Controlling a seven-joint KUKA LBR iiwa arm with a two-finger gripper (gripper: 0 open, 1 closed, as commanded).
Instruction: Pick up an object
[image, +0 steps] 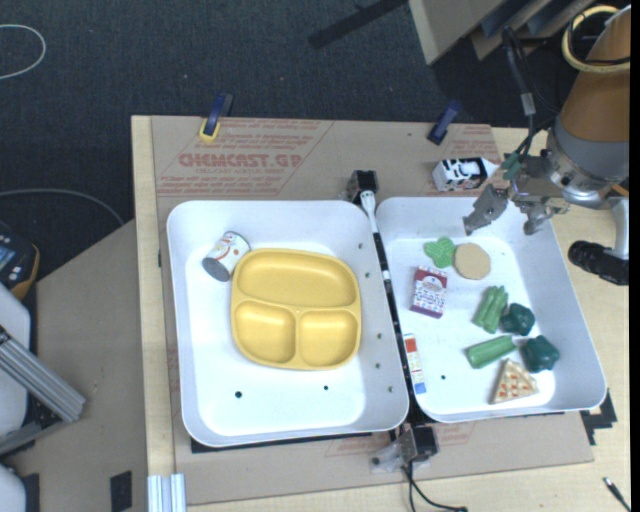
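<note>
My gripper (508, 221) hangs over the far edge of the right bin (570, 300), its two fingers spread apart and open with nothing between them. Just below it lie a tan round cookie (472, 262) and a light green leafy toy (438, 250). Further toward the front are a red box (430, 293), a green vegetable piece (490, 308), two dark green chunks (518, 320) (541, 353), a green cucumber-like piece (488, 350) and a pizza slice (514, 382).
The left bin (190, 330) holds a yellow divided plate (296, 308) and a small tipped cup (225, 255). A black-and-white toy (462, 173) sits on the bench behind the right bin. A narrow card (413, 362) lies by the right bin's left wall.
</note>
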